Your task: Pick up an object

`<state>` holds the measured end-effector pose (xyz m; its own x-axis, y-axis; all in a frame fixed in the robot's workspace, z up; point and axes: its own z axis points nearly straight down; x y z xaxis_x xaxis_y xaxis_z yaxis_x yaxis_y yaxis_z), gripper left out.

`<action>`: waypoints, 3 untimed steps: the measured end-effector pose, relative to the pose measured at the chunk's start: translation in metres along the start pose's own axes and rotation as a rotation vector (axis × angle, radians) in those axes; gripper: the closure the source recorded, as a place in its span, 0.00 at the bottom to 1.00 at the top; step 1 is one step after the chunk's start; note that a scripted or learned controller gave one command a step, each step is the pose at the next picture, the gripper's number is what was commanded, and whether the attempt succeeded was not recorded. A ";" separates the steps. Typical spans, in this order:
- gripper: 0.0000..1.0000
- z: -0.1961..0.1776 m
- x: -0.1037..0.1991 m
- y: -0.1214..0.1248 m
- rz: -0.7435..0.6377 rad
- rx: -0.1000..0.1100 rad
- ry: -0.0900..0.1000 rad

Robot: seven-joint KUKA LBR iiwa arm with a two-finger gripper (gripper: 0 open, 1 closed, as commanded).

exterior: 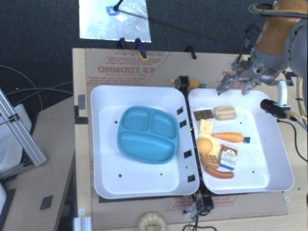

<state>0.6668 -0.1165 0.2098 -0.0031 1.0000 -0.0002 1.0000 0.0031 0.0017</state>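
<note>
The gripper point(237, 86) hangs over the far edge of the right bin point(269, 143), near its upper rim, with its two fingers point(224, 87) spread apart and nothing between them. Above it the grey wrist and the orange band of the arm point(279, 28) run off toward the upper right corner, where the arm is cut by the picture's edge.

Just below and left of the gripper, inside the right bin, lie a tan bread roll point(225, 113) and, beside it, a dark chocolate bar point(202, 114). Further toward the near side sit a pale yellow cheese wedge point(206, 128) and an orange carrot point(229, 137) with a green tip. Nearer still, a round orange ball-like piece point(205, 145) is touching a waffle-patterned piece point(209, 159) that it partly hides; what either one is stays hard to tell. A small red-and-white carton point(228, 157) leans against them, and a sausage point(218, 173) lies along the near side.

The left bin point(106, 129) holds a blue divided plate point(147, 134). Black clips join the two bins along the seam. Behind the seam, a yellow object point(192, 84) is mostly hidden by a black fitting. A black cylinder point(272, 108) juts over the right bin's far right rim.
</note>
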 end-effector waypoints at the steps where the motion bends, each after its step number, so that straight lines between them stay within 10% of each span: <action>1: 0.00 0.059 -0.005 -0.007 0.002 0.005 0.000; 3: 0.00 0.121 0.003 -0.008 -0.001 -0.003 -0.001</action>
<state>0.6595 -0.1137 0.0884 -0.0044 1.0000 -0.0013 1.0000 0.0044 0.0050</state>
